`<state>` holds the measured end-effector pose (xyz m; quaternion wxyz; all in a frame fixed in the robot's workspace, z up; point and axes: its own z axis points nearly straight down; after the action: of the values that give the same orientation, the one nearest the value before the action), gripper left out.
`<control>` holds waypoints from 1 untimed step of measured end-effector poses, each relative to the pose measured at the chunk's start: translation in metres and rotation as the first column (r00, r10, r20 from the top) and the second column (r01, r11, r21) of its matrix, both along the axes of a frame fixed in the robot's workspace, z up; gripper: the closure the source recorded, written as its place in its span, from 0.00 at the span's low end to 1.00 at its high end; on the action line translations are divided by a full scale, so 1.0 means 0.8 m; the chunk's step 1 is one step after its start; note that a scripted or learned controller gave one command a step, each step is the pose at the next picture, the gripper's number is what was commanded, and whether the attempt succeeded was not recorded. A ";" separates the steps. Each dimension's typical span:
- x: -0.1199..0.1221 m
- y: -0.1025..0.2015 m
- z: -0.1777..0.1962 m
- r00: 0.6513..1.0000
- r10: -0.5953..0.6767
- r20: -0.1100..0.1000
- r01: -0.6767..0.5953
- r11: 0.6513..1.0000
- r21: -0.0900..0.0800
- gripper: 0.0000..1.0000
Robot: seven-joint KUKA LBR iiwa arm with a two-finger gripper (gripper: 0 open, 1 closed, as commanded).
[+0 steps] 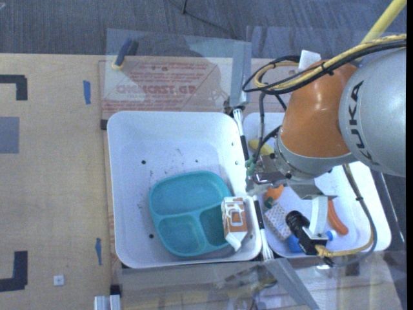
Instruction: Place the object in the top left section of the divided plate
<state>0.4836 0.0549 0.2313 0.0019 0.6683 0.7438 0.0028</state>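
- Reaching in from the right, the grey arm (377, 102) with its orange band (316, 121) hung over the seam between the two white bins and covered much of the right bin (381, 228).
- The claw (260, 174) sat under the orange band, just right of the wall between the bins; whether it was open or closed, or had hold of anything, could not be told.
- A small orange-and-white carton (235, 219) lay in the left bin (129, 141), resting on the right rim of the teal divided plate (184, 202), beside the lower right section and close to the bin's right wall.
- The plate sat in the lower right part of the left bin, one wide section toward the top and two smaller ones below, all three bare of other things.
- In the right bin, a speckled white block (277, 219) lay near the dividing wall, a small orange piece (275, 191) just above it, a longer orange piece (336, 219) further right, and a blue thing (297, 245) lower down.
- A yellow thing (257, 145) showed at the right bin's upper left, partly hidden by the arm.
- Beyond the bins, a clear sheet with reddish lettering (161, 86) lay on the wooden counter (51, 173), with strips of blue tape (86, 92) to its left.
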 end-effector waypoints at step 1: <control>-0.002 0.062 -0.169 0.973 0.232 0.006 -0.232 0.973 0.005 1.00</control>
<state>0.4821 0.1047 0.0964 0.0016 0.5769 0.8168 0.0069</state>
